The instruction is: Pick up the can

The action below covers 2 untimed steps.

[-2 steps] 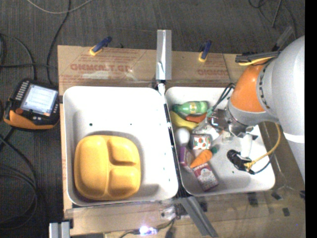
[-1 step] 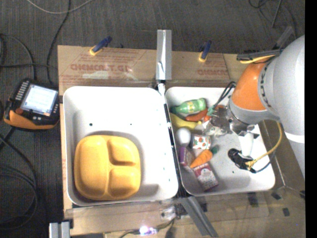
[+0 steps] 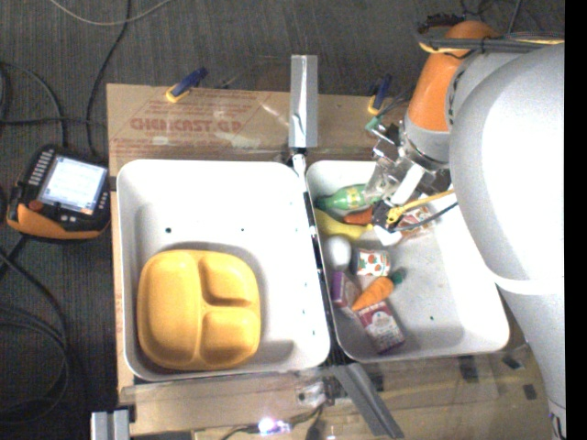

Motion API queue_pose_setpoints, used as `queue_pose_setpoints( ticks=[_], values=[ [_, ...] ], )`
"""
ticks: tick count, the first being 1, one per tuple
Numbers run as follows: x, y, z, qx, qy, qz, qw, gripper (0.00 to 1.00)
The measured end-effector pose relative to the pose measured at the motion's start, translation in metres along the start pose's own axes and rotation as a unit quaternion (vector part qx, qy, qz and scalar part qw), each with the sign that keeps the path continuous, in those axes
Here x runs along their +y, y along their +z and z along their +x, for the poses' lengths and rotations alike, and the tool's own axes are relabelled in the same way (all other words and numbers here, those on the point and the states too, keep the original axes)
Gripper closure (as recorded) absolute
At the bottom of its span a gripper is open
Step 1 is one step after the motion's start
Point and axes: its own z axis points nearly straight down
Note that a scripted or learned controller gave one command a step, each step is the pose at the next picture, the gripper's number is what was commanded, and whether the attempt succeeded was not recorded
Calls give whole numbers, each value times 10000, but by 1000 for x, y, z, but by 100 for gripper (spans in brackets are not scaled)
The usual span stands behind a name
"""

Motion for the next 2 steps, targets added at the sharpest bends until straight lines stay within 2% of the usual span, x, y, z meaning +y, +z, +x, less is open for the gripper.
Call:
queue_pose_setpoints(
  ticks=[1,2],
  values=[
    [0,0,0,1,-1,4,10000,0],
    [-16,74,-44,22,-431,3,9991,0]
  ],
)
